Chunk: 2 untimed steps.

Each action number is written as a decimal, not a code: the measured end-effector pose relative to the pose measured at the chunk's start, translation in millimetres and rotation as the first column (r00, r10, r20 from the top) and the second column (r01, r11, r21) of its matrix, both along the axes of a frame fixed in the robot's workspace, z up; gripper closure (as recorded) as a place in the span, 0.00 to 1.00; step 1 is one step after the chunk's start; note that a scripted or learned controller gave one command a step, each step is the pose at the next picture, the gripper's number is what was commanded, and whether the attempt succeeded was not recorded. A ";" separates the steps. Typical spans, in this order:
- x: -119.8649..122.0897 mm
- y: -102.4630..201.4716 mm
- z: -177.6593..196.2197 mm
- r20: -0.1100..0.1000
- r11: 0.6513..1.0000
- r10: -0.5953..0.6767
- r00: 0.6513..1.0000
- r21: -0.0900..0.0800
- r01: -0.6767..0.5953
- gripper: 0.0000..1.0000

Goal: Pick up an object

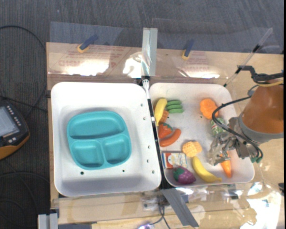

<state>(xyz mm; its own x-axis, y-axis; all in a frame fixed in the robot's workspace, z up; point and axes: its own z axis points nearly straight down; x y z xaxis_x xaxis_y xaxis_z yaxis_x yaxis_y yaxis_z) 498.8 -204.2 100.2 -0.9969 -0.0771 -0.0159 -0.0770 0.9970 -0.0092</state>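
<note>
Just under the gripper (pixel 222 152), finger gap impossible to tell, lay a small toy carrot (pixel 226 167) near the right bin (pixel 238 175) corner; judged light, hard, slippery; best pinched mid-body.

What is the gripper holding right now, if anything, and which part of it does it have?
It cannot be told. The gripper hangs low in the right bin beside a carrot, but nothing visibly sits between its fingers.
</note>
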 end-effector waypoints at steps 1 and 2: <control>-0.1 0.2 -0.1 0.000 1.000 0.000 1.000 0.000 0.000 0.00; 0.5 37.7 -7.5 0.005 0.984 0.181 0.984 -0.011 -0.181 0.00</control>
<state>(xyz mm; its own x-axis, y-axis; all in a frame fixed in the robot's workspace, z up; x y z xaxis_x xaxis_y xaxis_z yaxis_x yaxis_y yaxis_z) 499.4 -166.5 92.7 -0.9664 -0.2561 -0.0206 -0.2557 0.9666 -0.0203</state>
